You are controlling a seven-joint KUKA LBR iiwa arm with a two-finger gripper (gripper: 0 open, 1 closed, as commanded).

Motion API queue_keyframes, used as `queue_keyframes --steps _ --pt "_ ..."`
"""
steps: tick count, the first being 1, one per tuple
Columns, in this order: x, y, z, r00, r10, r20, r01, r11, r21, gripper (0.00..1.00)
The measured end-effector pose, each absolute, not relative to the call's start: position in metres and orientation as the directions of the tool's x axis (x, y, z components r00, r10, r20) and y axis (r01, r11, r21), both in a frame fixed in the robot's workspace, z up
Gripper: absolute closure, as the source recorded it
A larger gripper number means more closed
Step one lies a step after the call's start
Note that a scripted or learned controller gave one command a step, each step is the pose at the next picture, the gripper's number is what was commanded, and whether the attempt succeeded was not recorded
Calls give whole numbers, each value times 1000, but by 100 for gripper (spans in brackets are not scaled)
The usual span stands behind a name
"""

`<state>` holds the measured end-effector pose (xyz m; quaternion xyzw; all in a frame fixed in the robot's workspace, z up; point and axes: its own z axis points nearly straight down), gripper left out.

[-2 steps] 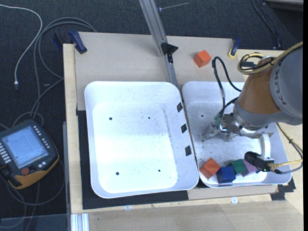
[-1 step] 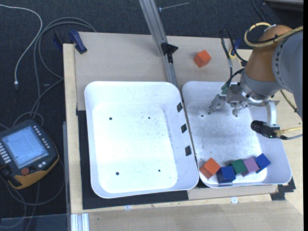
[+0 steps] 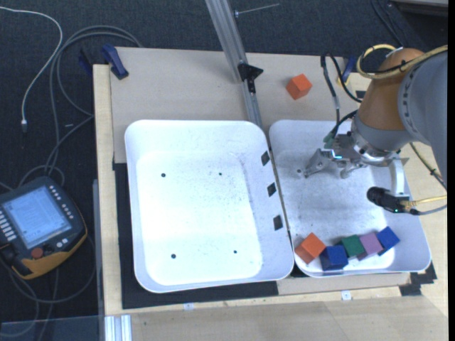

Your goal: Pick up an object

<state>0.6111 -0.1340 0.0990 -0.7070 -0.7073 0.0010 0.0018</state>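
While reaching in from the right, hangs over the upper half of the right bin (image 3: 298, 137): the grey KUKA arm (image 3: 426, 94), with its orange band (image 3: 380, 109) just above the wrist. At the arm's end, the gripper (image 3: 318, 163), pointing to the left and low over the bin floor. Fingers (image 3: 311, 168) slightly spread, with only white floor visible in the gap and no object pinched. Cannot tell if the tips touch the floor.

Along the near rim of the same bin, 5 small blocks in 1 curved row, each touching or almost touching the next: from left to right, an orange block (image 3: 310, 247), a dark blue block (image 3: 333, 258), a green block (image 3: 352, 247), a pink block (image 3: 370, 244) and a blue block (image 3: 387, 238). All well apart from the gripper, which stays nearer the far end of the bin.

Outside the bins, on the bench (image 3: 178, 77) beyond the right bin: 1 more orange cube (image 3: 299, 86). Beside it, a slanted aluminium bar (image 3: 226, 30) coming down to the gap between the bins.

To the left, the left bin (image 3: 138, 212), with some dark specks on the floor. Off the bench at the far left, on the dark carpet: a teach pendant (image 3: 37, 222) with a lit screen, and cables (image 3: 43, 41).
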Motion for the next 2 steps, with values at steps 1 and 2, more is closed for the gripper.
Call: queue_keyframes --steps 1,2 --pt "613 -134 112 -3 1000 0 1000 3 0 100" --pt "612 -134 111 -3 1000 0 1000 3 -1 0"
